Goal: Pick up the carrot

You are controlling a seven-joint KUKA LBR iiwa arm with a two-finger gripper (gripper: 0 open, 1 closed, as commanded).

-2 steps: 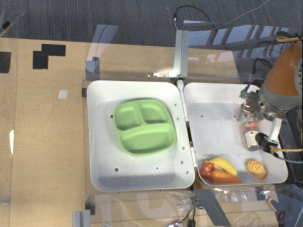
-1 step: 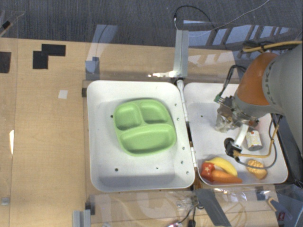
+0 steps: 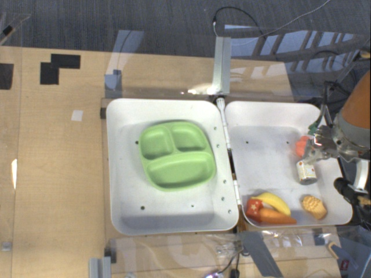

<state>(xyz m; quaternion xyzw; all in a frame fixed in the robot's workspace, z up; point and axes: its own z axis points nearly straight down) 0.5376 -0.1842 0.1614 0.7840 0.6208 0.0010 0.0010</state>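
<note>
The carrot [image 3: 277, 216] is orange and lies flat along the front wall of the right bin [image 3: 261, 126], just in front of a yellow banana [image 3: 273, 201]. My gripper [image 3: 317, 143] hangs over the right side of that bin, next to a red-orange item [image 3: 301, 146] and above a small can [image 3: 306, 172]. The gripper is well behind and to the right of the carrot, not touching it. The arm with its orange band [image 3: 358, 106] comes in from the right edge.
A red fruit [image 3: 253, 207] sits at the carrot's left end, and a yellow bumpy item [image 3: 313, 207] lies to its right. The left bin [image 3: 116, 172] holds a green divided plate [image 3: 175, 154]. A metal post [image 3: 222, 62] stands behind the bins.
</note>
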